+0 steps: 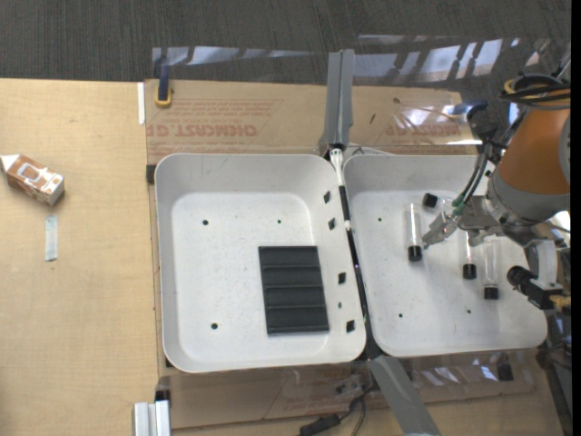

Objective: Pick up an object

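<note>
Two shallow white bins sit side by side on a wooden bench [73, 334], divided by a grey bar [339, 107] that runs back toward a strip of dark carpeted floor [272, 16] along the top of the view. Flattened brown cardboard [245, 121] printed with red lettering lies under and behind the bins. The left bin [182, 189] holds a black ribbed rectangular block [293, 289] lying flat toward its right half, with a few small dark dots on the speckled floor around it. The right bin [381, 325] holds several clear tube-like pieces with black caps: one [413, 236] lies upright in the view near the bin's middle, another small black-capped piece [429, 201] sits just behind it, and two more [481, 271] lie nearer the right wall, partly behind the arm's hardware. On the bare bench far to the left rests a small orange-and-white carton [34, 180], and a pale strip [52, 240] lies just below it. The arm [536, 153], with its orange band, enters from the right and is cut off by the frame; cables loop over it. Its gripper [447, 227] hangs low over the right bin, between the clear pieces, but glare and clutter blur the tips, so whether the jaws are spread or pressed together cannot be told, nor whether anything is between them.
</note>
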You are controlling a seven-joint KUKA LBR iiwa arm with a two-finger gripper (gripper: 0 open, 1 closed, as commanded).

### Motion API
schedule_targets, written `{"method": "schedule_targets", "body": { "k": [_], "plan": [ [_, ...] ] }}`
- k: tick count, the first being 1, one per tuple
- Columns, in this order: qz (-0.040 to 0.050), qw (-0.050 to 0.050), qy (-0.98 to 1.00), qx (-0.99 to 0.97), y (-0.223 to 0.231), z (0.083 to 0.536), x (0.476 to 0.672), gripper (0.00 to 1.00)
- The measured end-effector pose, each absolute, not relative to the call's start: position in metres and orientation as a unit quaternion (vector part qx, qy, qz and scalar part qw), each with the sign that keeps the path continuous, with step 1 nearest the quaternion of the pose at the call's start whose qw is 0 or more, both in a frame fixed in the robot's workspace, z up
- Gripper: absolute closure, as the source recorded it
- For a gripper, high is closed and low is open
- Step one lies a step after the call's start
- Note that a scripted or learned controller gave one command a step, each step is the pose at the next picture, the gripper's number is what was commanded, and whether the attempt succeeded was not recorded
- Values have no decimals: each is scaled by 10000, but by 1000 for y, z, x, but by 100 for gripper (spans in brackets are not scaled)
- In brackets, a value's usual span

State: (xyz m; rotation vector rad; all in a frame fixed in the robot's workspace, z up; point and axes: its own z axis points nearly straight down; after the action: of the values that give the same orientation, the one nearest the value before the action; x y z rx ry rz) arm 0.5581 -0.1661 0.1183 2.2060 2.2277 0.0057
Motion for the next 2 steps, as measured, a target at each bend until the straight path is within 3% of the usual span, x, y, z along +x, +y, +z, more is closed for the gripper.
{"method": "schedule_targets", "body": {
  "k": [1, 2],
  "plan": [
    [199, 55, 7257, 6877, -191, 117, 547, 0],
    [7, 4, 7433, 6689, -173, 93, 620, 0]
  ]
}}
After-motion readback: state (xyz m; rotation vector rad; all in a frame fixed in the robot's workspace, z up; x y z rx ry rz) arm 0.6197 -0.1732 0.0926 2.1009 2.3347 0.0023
